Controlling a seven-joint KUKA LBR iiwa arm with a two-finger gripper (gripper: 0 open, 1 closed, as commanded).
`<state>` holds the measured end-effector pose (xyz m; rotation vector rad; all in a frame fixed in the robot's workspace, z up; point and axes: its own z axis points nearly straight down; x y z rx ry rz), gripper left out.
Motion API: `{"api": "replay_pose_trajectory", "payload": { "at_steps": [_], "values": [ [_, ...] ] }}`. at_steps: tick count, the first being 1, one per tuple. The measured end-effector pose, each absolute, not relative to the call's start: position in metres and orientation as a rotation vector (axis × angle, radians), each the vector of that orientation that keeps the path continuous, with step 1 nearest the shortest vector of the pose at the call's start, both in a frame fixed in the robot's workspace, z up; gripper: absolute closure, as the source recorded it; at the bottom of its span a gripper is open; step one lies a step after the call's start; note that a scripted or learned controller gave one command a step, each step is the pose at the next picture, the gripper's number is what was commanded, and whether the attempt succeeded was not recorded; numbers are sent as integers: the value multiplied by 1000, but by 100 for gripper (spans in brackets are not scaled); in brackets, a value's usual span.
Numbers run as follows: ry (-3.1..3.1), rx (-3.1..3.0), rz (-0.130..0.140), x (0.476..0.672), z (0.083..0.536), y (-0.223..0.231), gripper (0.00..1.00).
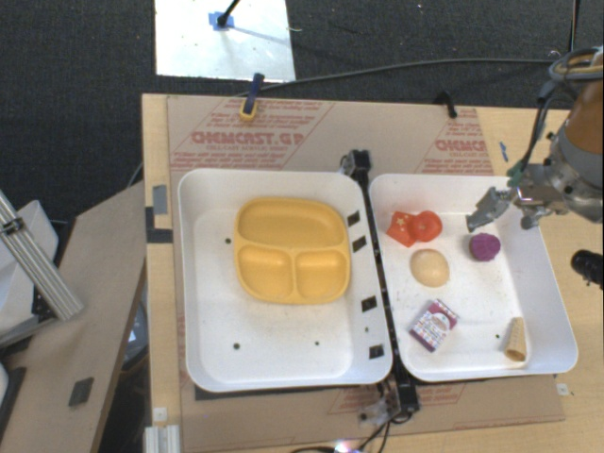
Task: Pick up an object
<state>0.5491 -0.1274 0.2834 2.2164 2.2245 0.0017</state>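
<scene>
The right bin (543,281) holds several small objects: a purple ball (484,246), a red piece (415,226), a beige egg-shaped lump (430,268), a small purple-and-white packet (433,325) and a tan cone (515,338). My gripper (501,219) hangs over the bin's far right part, just above and behind the purple ball. Its fingers (483,209) are spread open with nothing between them.
A yellow divided plate (291,250) lies in the left bin (209,328). A black divider with clips (370,262) runs between the bins. A cable (425,67) crosses the dark floor behind the bench, near a white sheet (224,26).
</scene>
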Motion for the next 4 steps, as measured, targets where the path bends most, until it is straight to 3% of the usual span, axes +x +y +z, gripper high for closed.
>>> {"api": "replay_pose_trajectory", "payload": {
  "at_steps": [3,4],
  "values": [
    [2223,2222,-1,554,133,-115,0],
    [2221,2219,2,556,146,-116,100]
  ]
}}
